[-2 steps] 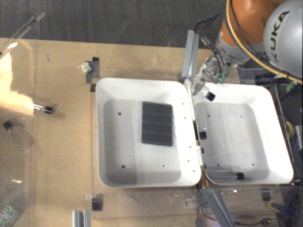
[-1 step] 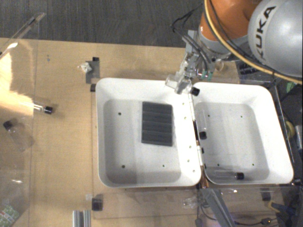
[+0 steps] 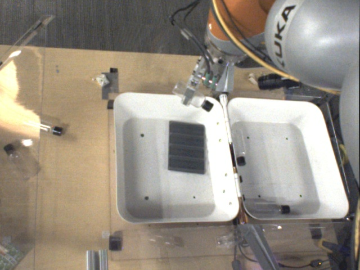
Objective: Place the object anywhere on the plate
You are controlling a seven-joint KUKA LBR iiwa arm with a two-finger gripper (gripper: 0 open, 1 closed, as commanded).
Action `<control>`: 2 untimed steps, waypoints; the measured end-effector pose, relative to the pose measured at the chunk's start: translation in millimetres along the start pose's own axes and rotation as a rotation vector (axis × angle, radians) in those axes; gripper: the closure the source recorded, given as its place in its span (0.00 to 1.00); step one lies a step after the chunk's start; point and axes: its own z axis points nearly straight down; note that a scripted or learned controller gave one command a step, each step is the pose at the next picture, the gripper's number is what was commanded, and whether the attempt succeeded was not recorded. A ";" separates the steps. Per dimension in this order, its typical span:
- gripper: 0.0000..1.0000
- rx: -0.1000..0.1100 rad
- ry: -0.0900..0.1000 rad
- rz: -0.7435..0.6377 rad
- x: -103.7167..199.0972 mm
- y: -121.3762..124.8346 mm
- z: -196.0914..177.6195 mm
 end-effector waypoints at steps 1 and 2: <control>1.00 -0.001 0.000 0.022 35.8 76.1 -23.8; 1.00 0.001 0.000 0.254 38.6 104.0 -55.3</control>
